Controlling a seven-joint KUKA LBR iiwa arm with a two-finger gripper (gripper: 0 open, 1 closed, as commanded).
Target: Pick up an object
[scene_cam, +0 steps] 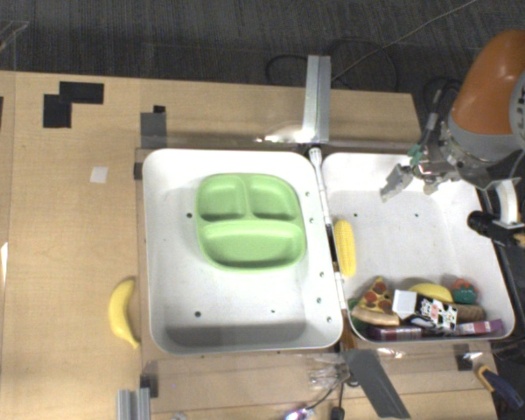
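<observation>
One yellow corn cob lies lengthwise.

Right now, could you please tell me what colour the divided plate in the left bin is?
The divided plastic plate is light green, seen clearly in the camera view.

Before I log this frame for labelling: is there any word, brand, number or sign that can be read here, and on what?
None can be read.
The black-and-white card in the right bin has print, too small and blurred to read.
The purple packet beside it: no letters can be made out.
</observation>
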